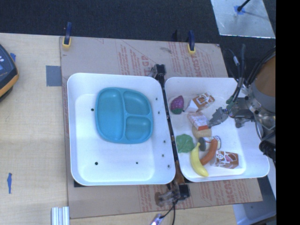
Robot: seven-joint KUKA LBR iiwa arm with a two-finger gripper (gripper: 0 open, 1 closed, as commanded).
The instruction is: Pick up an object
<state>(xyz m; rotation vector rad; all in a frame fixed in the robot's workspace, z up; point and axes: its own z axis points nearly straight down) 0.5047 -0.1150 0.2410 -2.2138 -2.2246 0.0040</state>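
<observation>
The pincer (217,117) hangs over the right bin (253,170), reaching in from the right edge, its grey fingers pointing left toward the toys. Whether it is released or clenched, I cannot tell; nothing shows between its tips. Just to its left, nearly touching, lies a small boxed snack (198,122) with a red-and-white label. Up and to the left of the pincer sits a brown-and-white carton (203,100), and further left a purple fruit (177,104) near the bin's left wall. Below the pincer an orange sausage (209,151) lies slanted, touching a yellow banana (197,163) beside it. A green leafy piece (184,143) sits left of those. Below and slightly right lies another printed carton (227,159). Well to the left, past the divide, the left bin (117,172) holds a blue divided plate (124,115).
</observation>
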